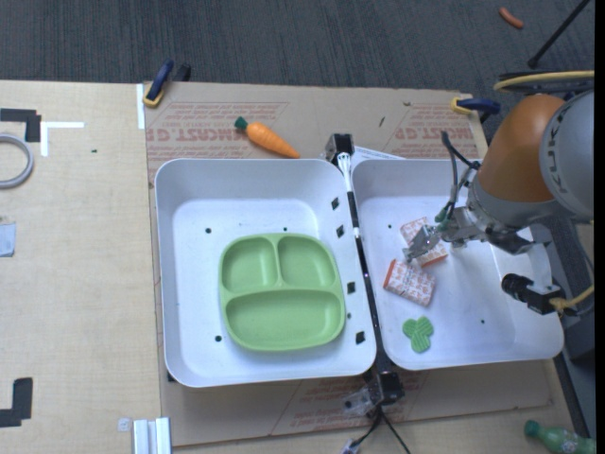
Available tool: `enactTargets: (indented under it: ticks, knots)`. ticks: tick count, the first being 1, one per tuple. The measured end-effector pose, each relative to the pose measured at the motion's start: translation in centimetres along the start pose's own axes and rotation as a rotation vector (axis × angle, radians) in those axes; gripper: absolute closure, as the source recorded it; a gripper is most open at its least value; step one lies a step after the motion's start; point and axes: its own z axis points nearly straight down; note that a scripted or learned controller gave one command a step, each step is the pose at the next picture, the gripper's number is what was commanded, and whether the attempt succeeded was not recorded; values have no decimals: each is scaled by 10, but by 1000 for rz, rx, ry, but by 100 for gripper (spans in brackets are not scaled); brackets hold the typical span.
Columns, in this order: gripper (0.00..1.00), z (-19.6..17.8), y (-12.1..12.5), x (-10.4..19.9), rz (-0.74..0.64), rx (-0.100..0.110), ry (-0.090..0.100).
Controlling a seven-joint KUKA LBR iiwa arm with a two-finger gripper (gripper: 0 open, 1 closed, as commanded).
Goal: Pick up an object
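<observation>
Two-finger gripper (426, 245) hangs over the right white bin (492, 343); can't tell its state. Bin holds two red-white patterned packets (409, 283), green leaf-shaped toy (417, 333). Left white bin (184, 282): green divided plastic plate (281, 292).

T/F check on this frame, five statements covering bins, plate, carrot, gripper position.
1. The green divided plate lies in the left bin. True.
2. The toy carrot lies in the right bin. False: it lies on the cardboard beyond the left bin, outside both bins.
3. The gripper is over the right bin, by the red-and-white packets. True.
4. The small green leafy item sits on the divided plate. False: it lies on the right bin's floor, nearer the camera than the packets.
5. The arm reaches in over the left bin. False: it comes in from the view's right and is over the right bin.
</observation>
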Motion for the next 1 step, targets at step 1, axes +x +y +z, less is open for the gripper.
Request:
enactTargets:
  ticks: [1]
  knots:
    - [100,-10,1,-1,2,-2,-1]
